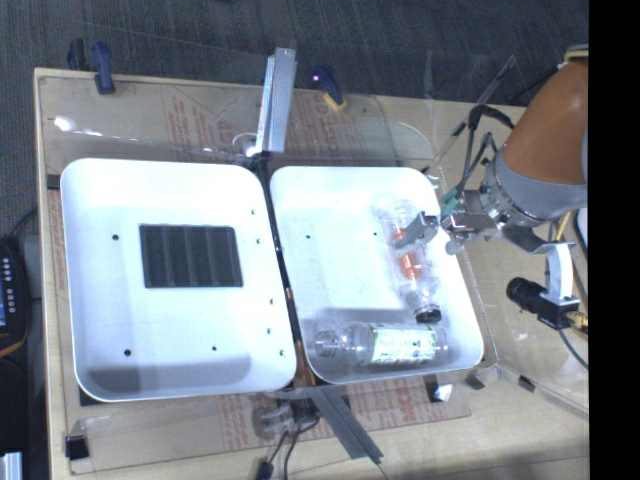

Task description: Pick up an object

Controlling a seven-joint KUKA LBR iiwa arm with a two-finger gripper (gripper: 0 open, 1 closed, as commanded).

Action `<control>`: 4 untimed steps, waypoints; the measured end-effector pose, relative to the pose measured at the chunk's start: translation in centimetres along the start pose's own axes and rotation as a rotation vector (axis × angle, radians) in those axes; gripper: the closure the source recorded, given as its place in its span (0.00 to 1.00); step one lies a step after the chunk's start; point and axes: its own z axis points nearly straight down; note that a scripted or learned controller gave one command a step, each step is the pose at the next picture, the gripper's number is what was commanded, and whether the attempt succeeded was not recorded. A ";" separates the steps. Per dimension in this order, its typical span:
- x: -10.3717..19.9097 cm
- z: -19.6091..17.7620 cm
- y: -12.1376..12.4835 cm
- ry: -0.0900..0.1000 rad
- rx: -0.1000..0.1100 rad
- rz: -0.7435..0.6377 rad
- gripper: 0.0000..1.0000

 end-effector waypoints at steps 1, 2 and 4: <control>-1.0 5.4 4.0 0.002 0.002 -0.139 0.00; -1.0 8.0 7.0 -0.001 -0.003 -0.210 0.00; -1.0 7.7 9.6 -0.002 -0.004 -0.328 0.00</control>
